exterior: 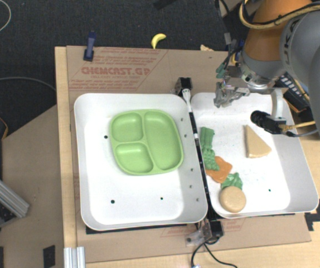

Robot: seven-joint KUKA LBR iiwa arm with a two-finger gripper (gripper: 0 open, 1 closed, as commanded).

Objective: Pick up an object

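Several small items lie in the right-hand bin (289, 172): a tan wedge (256, 143), a round biscuit (232, 200), and an orange piece (220, 171) touching a green strip (207, 147). The pincer (226, 98) hangs over that bin's far edge, apart from them all; released or clenched, I cannot tell. Descending there, it would likely meet bare floor or rim, and the touching pieces could slip or lift together.
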